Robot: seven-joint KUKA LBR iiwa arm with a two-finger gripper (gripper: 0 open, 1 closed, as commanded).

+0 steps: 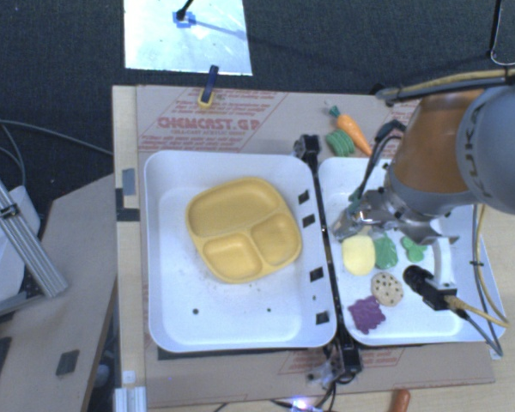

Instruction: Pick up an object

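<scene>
Left bin: shallow, white, rectangular. Holds one yellow divided tray, three compartments, lying flat and turned at a slant near the bin's middle. A few dark specks lie on the bin floor in front of the tray.

Right bin: shallow, white, set just beside the left bin, the two joined along a dark divider strip. Contents, all toy food pieces grouped in the near half:
- pale yellow rounded piece, closest to the divider;
- green piece, touching the yellow piece on its right;
- second green piece, partly hidden under the arm's hardware;
- round tan cookie with dark spots, in front of the green piece;
- purple grape cluster, nearest the front rim, just beside the cookie.

Outside the bins, on the cardboard sheet covering the tabletop: orange carrot and a green item, near the right bin's far corner.

Arm: grey with orange band, reaching in from the right above the right bin. Gripper: metal, low over the bin, directly behind and close to the yellow piece. Whether it is apart or together cannot be told; no object is seen in it.

Black cable fitting with yellow lead: to the right of the cookie.
</scene>
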